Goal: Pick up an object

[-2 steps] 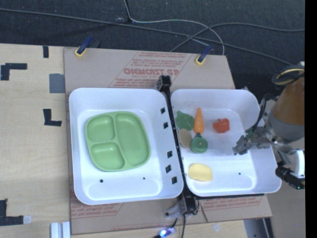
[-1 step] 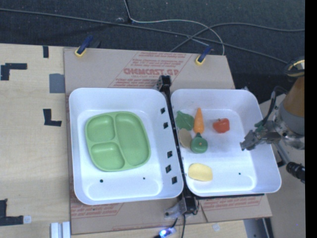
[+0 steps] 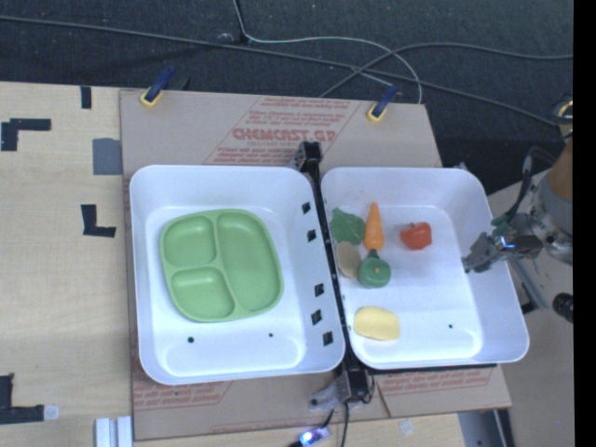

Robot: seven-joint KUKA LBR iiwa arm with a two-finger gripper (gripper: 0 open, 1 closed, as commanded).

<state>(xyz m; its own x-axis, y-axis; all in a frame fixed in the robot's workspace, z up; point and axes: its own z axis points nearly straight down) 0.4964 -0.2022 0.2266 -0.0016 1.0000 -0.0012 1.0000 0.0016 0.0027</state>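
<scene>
1 red tomato lies near gripper.

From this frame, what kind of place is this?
Likely a robot lab pick-test bench: two white bins clamped to a board, toy food such as a carrot, loose cables, and the arm's gripper at the right.

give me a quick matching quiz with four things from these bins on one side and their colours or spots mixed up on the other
Things:
1. divided plate
2. carrot
3. tomato
4. lemon

Descriptions:
A. yellow, nearest the right bin's front edge
B. red, closest to the gripper
C. green, in the left bin
D. orange, lying lengthwise near the divider

Pairs: 1-C, 2-D, 3-B, 4-A
</scene>
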